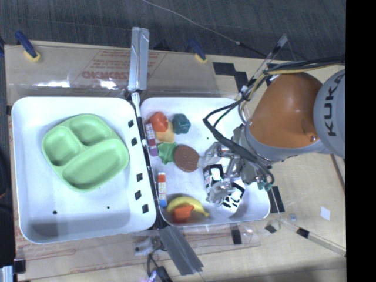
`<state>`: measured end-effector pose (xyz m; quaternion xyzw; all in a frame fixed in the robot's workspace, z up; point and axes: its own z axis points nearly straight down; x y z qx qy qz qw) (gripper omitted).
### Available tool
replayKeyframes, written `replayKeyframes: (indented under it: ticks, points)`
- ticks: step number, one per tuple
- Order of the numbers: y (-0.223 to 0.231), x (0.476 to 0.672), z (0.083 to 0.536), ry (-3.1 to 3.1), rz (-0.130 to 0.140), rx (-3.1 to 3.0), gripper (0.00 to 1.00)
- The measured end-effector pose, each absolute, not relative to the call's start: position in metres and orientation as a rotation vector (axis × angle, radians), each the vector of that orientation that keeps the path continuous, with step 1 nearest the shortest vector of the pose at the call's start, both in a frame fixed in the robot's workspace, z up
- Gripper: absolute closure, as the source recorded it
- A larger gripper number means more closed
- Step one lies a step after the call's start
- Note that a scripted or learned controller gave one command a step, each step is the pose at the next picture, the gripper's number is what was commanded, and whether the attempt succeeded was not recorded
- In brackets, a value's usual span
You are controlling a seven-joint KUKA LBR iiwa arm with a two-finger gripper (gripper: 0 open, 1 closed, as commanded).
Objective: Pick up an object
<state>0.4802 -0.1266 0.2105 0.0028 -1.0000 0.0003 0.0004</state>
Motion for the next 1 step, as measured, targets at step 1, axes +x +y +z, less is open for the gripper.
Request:
replayKeyframes:
  ticks: [1]
  points:
    - [-0.1240, 0.5138, 0.1031, -3.158, 0.009, 0.154, 0.00]
